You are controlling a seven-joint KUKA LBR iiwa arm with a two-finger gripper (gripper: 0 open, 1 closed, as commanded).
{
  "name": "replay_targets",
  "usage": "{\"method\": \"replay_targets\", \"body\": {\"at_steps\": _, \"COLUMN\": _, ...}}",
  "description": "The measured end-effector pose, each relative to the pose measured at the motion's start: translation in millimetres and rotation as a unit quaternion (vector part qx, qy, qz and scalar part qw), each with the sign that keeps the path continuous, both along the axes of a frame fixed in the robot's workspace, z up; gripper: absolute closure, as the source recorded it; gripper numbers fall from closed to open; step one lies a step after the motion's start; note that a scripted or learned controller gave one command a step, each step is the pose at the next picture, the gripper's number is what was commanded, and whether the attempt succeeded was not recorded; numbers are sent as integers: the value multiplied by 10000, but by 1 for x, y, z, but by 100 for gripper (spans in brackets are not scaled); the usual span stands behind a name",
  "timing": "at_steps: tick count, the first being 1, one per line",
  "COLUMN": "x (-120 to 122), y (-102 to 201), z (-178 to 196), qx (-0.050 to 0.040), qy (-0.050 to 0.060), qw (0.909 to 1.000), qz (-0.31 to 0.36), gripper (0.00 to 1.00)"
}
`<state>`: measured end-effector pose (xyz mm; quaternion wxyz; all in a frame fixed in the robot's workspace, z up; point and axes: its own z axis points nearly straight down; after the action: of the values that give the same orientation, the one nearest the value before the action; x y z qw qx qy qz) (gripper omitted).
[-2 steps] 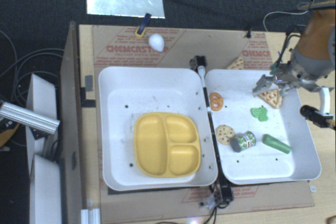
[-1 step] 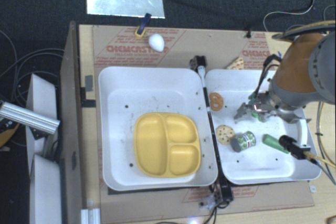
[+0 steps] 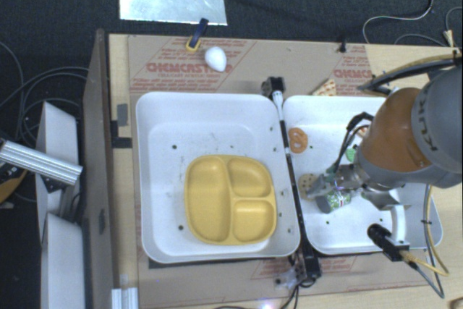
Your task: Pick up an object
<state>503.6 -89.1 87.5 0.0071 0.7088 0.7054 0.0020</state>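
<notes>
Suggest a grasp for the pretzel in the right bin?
Pinch the pretzel across its outer rim, coming straight down. It seems to lie flat on the right bin floor, close to the divider wall, so probably align the fingers parallel to that wall.

Two shallow white bins sit side by side on the table [image 3: 239,58]. The left bin [image 3: 163,127] holds a yellow divided tray [image 3: 230,199], three compartments, lying flat near its middle. In the right bin [image 3: 322,119] the grey arm [image 3: 427,134] with its orange band [image 3: 387,130] reaches in from the right, the gripper [image 3: 329,192] low over a small crumpled greenish object [image 3: 334,200]. A pretzel-shaped orange piece [image 3: 297,139] lies near the bin's left wall, and a round speckled piece [image 3: 307,183] just beside the gripper. Behind the bins, a white egg-like object [image 3: 215,58] rests on the cardboard.
</notes>
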Motion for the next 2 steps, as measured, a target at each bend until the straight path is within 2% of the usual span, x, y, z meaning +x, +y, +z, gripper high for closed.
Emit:
{"method": "replay_targets", "body": {"at_steps": 1, "x": 3, "y": 2, "z": 12, "qx": 35, "qy": 0, "qw": 10000, "qz": 27, "gripper": 100}}
{"method": "replay_targets", "body": {"at_steps": 2, "x": 6, "y": 89, "z": 101, "qx": 46, "qy": 25, "qw": 10000, "qz": 81, "gripper": 100}}
